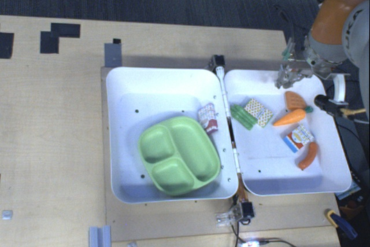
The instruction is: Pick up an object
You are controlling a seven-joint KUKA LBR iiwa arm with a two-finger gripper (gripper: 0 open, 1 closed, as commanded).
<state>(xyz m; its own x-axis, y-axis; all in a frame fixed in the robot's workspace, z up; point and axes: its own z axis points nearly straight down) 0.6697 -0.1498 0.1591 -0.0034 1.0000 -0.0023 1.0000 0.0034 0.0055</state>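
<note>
Over the right white bin (272,179), the end effector (287,79) hovers apparently empty, grip unclear, just above a bread roll (295,100).

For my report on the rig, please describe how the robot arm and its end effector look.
The arm has a rounded grey body with a broad orange band above the wrist. Thin dark cables run near its top. The end effector is a small, pale metallic-grey assembly with slim fingers, blurred in this view. No markings can be read.

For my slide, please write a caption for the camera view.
Gripper hovers over the right bin near a toy carrot; the left bin holds a green tray.
</note>
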